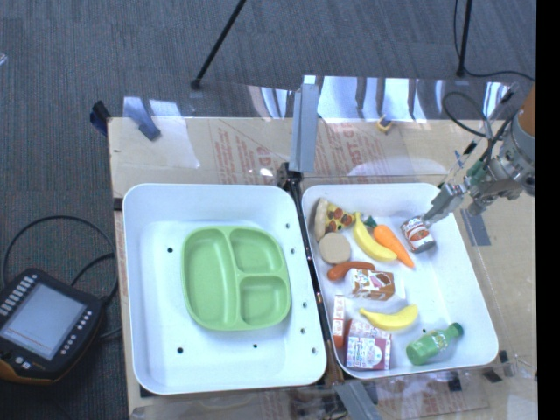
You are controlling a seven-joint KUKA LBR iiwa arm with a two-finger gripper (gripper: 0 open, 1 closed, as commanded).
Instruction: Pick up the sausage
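Since the sausage (348,269) lies low in the right bin (472,296), wedged between the round biscuit (334,248), the banana (371,240) and a white packet (373,283), the gripper (435,212) should cross leftward and come down with its jaws astride the sausage's short width. The gripper hovers well apart from it, over the bin's far right beside the can (418,234), holding nothing, and I cannot tell how its claw is set. A slow, centred descent would, I judge, keep it from nudging the neighbours.
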